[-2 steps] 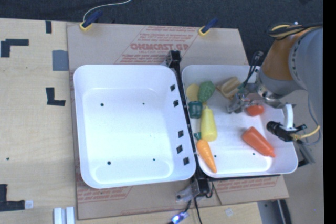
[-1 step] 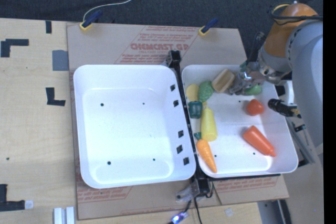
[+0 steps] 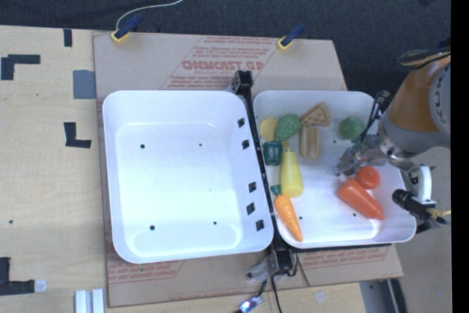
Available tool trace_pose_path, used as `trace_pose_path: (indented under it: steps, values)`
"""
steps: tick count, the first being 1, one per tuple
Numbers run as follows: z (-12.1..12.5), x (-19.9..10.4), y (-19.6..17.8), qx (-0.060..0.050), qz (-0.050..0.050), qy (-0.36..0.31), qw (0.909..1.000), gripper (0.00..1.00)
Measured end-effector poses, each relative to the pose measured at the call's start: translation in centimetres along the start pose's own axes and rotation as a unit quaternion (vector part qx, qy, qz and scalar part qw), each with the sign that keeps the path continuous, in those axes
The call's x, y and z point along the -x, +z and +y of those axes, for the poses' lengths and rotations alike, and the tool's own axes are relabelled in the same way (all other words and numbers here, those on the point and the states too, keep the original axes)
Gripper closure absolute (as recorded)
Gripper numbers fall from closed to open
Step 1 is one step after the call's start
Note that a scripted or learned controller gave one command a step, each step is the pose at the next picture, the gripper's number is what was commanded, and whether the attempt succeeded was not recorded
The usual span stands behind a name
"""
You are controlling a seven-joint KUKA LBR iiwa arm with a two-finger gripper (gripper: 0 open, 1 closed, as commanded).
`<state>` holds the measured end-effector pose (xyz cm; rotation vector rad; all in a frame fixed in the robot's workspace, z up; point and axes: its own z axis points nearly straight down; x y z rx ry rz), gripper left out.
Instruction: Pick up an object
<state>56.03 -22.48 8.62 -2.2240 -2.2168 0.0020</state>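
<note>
The right white bin (image 3: 330, 234) holds several toy foods. Among them are a yellow piece (image 3: 291, 174), an orange carrot (image 3: 288, 217), a green leafy piece (image 3: 287, 126), a tan wedge (image 3: 316, 116), a tan block (image 3: 309, 143), a green ball (image 3: 350, 128), a small red round piece (image 3: 368, 177) and an orange-red piece (image 3: 360, 199). My gripper (image 3: 351, 161) is low in this bin, just left of and above the red round piece and below the green ball. I see nothing clearly held in it.
The left white bin (image 3: 176, 179) lies beside the right one, and black clips run along their shared wall (image 3: 253, 157). Both rest on a cardboard sheet (image 3: 212, 62). The arm's grey and orange wrist (image 3: 418, 110) hangs over the right bin's right rim.
</note>
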Motion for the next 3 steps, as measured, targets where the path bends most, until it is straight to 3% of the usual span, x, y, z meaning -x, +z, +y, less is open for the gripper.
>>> trace_pose_path:
  steps: [1,2,3]
  values:
    - [5.7,-7.2,0.1,0.003,0.0,-0.006,1.0,1.0]
    - [10.7,-1.3,0.2,0.002,-0.001,-0.002,1.0,1.0]
    - [10.8,-0.7,0.2,-0.002,0.002,-0.003,1.0,1.0]
